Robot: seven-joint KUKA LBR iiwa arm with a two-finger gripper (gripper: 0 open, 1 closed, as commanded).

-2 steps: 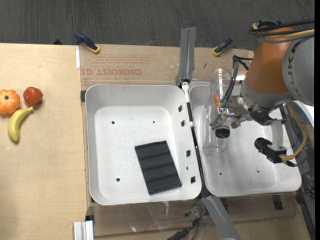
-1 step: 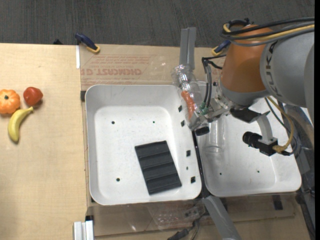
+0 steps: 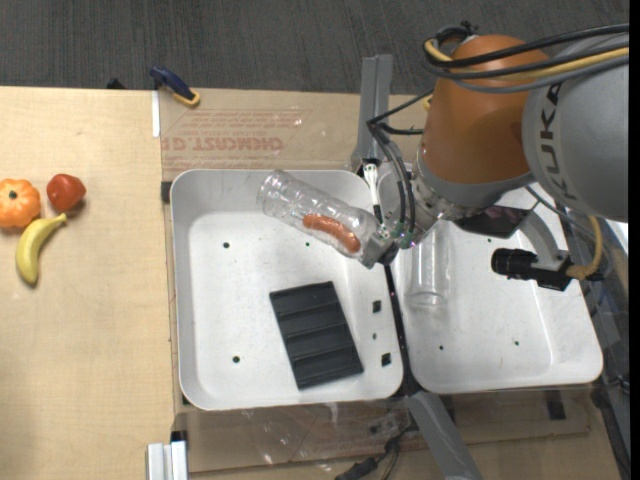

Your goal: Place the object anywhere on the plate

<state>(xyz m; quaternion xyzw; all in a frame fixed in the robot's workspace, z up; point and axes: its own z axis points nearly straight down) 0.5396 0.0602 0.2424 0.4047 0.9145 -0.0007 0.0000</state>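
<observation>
We are seeing the end effector [image 3: 383, 243] reaching over the divide between the two bins, with a clear plastic bottle [image 3: 312, 213] sticking out from it toward the upper left; we cannot tell how far its fingers are parted or whether they are truly clamping the bottle. The bottle is transparent and ribbed, and something orange-red is showing through it. It is lying tilted above the left bin [image 3: 200, 298], up and to the left of the black plate [image 3: 315, 334], well apart from it. That plate is a dark, ridged rectangle lying flat on the bin floor. A clear plastic cup [image 3: 427, 273] is lying in the right bin [image 3: 520, 358], just right of the end effector.
</observation>
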